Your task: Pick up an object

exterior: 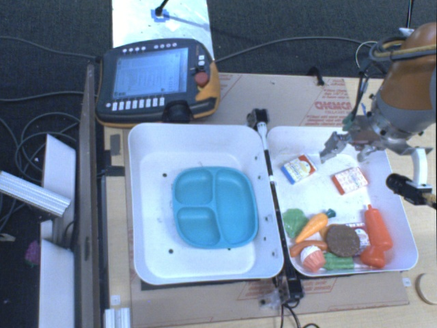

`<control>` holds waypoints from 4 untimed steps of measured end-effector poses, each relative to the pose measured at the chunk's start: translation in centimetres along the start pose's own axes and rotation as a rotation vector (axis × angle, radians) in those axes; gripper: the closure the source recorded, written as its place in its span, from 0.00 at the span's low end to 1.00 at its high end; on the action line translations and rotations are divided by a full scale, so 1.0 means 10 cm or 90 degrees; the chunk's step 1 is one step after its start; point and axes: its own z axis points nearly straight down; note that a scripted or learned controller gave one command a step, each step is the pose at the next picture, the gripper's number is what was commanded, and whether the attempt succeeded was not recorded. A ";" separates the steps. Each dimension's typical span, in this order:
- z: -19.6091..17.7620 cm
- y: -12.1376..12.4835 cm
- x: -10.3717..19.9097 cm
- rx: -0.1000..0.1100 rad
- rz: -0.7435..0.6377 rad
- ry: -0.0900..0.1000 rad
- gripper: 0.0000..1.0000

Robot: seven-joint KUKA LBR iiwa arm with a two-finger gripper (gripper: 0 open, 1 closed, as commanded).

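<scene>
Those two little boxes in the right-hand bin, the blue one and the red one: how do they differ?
The blue and white box lies nearer the divider between the bins; the red and white box lies farther right. The blue and white box sits a little higher in the view than the red and white box. They are close in size. Both are small, flat on the floor of the right bin, tilted and apart.

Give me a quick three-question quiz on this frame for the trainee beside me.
1. True or false: the blue tray lies in the left bin.
2. Which lies nearest the gripper? A) ketchup bottle B) red carton C) carrot
3. Fill in: the cupcake lies near the right bin's ____ edge.

Key: 1 true; 2 B; 3 bottom, as the camera sees it.
</scene>
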 end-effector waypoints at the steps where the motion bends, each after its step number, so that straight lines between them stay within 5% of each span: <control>1: 0.43 -0.70 -0.33 0.001 0.002 0.000 0.00; 2: 0.94 -0.76 -0.89 0.001 0.002 0.000 0.00; 3: 0.87 0.79 -0.24 -0.002 0.000 0.000 0.00; 4: 1.00 0.39 -0.90 0.000 0.002 -0.001 0.00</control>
